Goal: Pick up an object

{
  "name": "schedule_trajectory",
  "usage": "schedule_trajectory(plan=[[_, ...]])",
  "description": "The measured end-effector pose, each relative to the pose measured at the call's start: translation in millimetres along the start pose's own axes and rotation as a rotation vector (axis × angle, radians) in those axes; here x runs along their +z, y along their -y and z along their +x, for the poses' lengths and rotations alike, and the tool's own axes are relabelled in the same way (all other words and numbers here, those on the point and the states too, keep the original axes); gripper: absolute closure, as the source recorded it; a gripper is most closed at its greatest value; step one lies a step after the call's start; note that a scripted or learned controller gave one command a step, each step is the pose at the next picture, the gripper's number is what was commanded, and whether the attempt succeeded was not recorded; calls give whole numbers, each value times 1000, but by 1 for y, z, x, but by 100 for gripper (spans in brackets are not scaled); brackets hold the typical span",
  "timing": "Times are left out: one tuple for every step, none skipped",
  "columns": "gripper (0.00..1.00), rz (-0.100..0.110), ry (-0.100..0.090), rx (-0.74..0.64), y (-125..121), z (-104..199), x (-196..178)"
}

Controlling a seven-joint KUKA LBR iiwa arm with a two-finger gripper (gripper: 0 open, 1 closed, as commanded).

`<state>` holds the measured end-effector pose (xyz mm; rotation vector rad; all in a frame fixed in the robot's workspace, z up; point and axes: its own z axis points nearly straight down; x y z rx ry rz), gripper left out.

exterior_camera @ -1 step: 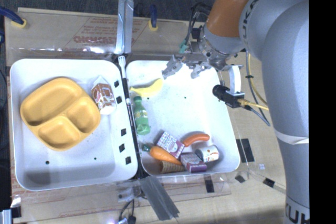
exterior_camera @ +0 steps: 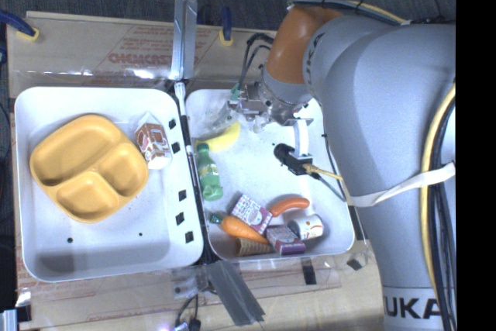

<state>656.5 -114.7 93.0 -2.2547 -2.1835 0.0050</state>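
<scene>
My gripper (exterior_camera: 246,106) hangs over the far end of the right bin (exterior_camera: 256,167), under the arm's orange band. Just below it lies a yellow banana-like piece (exterior_camera: 223,138). A green bottle (exterior_camera: 208,171) lies along the bin's left wall. At the near end sit a carrot (exterior_camera: 243,228), a pink patterned box (exterior_camera: 251,211), a sausage (exterior_camera: 289,205), a small can (exterior_camera: 310,226) and a purple box (exterior_camera: 285,241).
The left bin (exterior_camera: 93,244) holds a yellow divided plate (exterior_camera: 87,165) and a small brown-and-white packet (exterior_camera: 153,142). A metal divider (exterior_camera: 184,35) stands between the bins at the back. The arm's grey body covers the right bin's right side.
</scene>
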Motion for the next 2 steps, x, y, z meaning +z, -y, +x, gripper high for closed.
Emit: schedule_trajectory(plan=[[100,2,-1,-5,0,2,-10],[100,-2,0,90,1,34,-99]])
